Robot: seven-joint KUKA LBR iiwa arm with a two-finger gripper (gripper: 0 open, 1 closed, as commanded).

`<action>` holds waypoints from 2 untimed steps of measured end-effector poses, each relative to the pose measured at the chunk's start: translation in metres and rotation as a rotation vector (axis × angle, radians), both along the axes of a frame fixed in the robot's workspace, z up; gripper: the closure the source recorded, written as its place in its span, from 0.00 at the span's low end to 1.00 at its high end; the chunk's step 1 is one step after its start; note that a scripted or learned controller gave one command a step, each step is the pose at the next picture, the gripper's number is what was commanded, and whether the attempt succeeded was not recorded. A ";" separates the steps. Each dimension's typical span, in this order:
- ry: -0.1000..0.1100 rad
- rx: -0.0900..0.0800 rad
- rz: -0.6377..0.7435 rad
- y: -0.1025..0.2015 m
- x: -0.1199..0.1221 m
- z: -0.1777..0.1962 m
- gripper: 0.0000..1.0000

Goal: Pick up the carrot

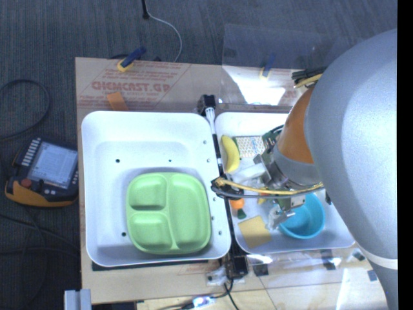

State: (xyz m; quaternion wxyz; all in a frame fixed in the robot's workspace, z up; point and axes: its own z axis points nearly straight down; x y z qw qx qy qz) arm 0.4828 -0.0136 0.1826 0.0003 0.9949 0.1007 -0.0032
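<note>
A small orange carrot (238, 205) lies near the left wall of the right bin (255, 118), partly under a yellow cable. The gripper (279, 212) hangs low over the middle of that bin, just right of the carrot, with the big grey arm and its orange band above it. Nothing is visibly held. The arm hides much of the right bin.
In the right bin a banana (230, 152) lies at the back left, a tan block (254, 230) at the front, and a blue bowl (303, 219) beside the gripper. The left bin (110, 134) holds a green divided plate (169, 212). A handheld pendant (42, 173) lies off the bench, left.
</note>
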 end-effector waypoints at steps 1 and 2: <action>0.004 -0.001 -0.007 -0.085 -0.002 -0.043 0.00; -0.007 -0.001 0.068 -0.121 0.045 0.021 0.00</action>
